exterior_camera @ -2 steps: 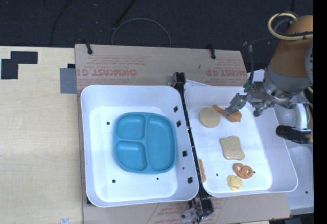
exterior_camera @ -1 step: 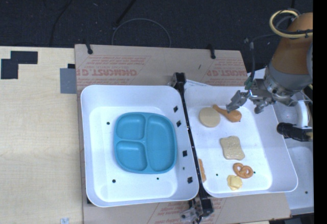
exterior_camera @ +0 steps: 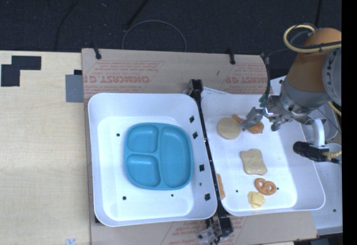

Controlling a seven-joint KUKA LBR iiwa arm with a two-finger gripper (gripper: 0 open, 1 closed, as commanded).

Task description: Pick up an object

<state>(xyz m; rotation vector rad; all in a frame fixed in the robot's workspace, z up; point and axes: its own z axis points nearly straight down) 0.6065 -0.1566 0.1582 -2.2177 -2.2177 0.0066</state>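
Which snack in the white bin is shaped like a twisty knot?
The orange-brown pretzel near the right bin's front edge; it has loops with holes, unlike the flat round beige cookie and the tan toast-shaped cracker.

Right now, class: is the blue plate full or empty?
Empty. The blue plate in the left bin shows bare compartments; the food lies in the right bin.

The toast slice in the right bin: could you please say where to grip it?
Judging by its pose, take the toast slice across its two long side edges, coming straight down: it lies flat, apart from the round cracker and pretzel.
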